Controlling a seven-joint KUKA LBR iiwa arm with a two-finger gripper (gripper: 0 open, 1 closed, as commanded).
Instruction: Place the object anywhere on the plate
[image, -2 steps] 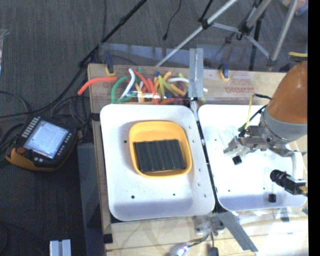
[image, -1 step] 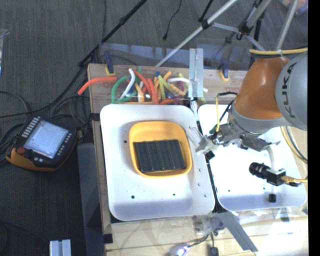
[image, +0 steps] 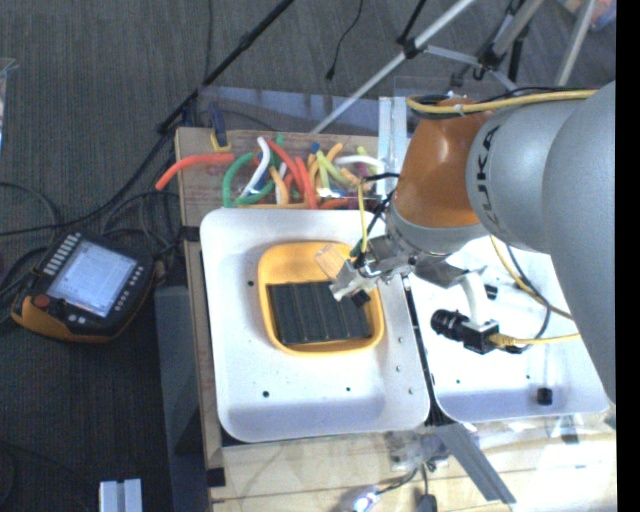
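Over plate (image: 285, 262) rt edge: gripper (image: 352, 282), object (image: 329, 259) touching

The plate (image: 272, 268) looks like smooth yellow plastic, with a dark ribbed matt panel (image: 318, 313) inside it. Both bins (image: 300, 400) are smooth white plastic with a slight sheen. The arm (image: 540, 170) has a satin grey shell and a glossy orange band (image: 435, 180).

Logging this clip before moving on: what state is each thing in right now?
Yellow plate: flat in the left bin, a dark ribbed insert lying in it.
Small pale object: at the plate's upper right rim, beside the gripper.
Gripper: low over the plate's right edge.
Right bin: holds a small black piece.
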